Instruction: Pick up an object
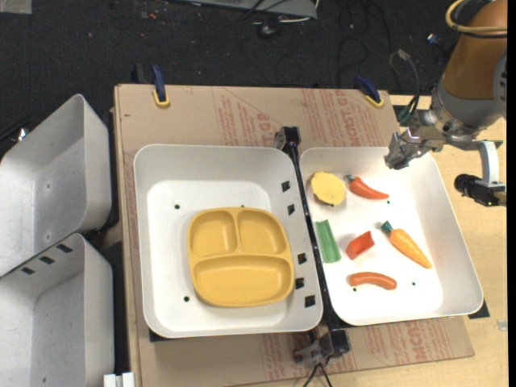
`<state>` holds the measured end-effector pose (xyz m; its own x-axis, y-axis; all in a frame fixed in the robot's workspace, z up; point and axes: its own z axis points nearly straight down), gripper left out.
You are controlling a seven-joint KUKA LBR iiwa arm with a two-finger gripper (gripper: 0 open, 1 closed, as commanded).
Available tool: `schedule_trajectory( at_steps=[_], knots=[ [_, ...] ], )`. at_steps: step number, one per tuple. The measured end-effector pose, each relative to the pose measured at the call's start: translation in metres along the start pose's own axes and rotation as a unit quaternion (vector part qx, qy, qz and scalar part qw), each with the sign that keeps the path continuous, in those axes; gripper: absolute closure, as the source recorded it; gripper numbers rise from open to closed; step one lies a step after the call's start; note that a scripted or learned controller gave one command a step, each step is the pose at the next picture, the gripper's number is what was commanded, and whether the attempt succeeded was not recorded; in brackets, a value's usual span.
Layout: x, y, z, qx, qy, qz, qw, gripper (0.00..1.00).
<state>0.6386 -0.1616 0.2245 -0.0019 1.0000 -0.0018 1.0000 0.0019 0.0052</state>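
Just hand (401, 156) over right bin (451, 216) far rim; opening cannot tell; touching no object.

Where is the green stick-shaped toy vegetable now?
The green stick-shaped toy vegetable lies in the right white bin, against its left wall, just below the round yellow piece and left of the small red piece.

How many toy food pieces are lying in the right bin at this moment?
6: a yellow round piece at the upper left, a red chili beside it, a green stick along the left wall, a red chunk mid-bin, a carrot to its right, a sausage lowest.
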Motion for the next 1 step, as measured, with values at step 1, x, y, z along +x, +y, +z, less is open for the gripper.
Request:
schedule_trajectory(
  at_steps=[1],
  knots=[
    [0.0482, -0.0094, -0.0085, 0.003, 0.001, -0.001, 1.0, 1.0]
  ],
)
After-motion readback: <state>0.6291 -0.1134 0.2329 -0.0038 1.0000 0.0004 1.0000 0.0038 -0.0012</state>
